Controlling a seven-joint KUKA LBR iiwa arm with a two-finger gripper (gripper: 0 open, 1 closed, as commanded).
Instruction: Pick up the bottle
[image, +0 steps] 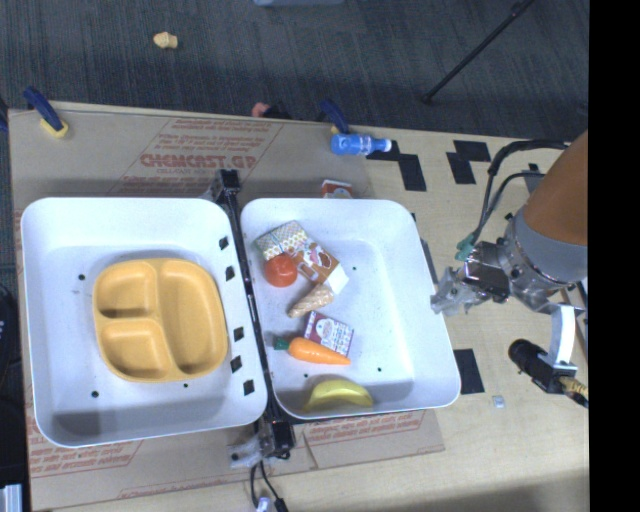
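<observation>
A small blue bottle (352, 145) with a pale cap lies on its side on the cardboard bench top, just beyond the far rim of the right bin (400, 225). My gripper (447, 298) hangs outside that bin's right wall, low over the bench, well to the right of and nearer than the bottle. Nothing shows in the gripper.
The right bin holds a patterned box (282, 239), a red tomato (281, 270), a carton (318, 263), a cone (310, 299), a small packet (329, 333), a carrot (313, 351) and a banana (338, 394). A yellow divided plate (160, 318) lies in the left bin (50, 230). Blue clamps (334, 114) grip the bench's far edge.
</observation>
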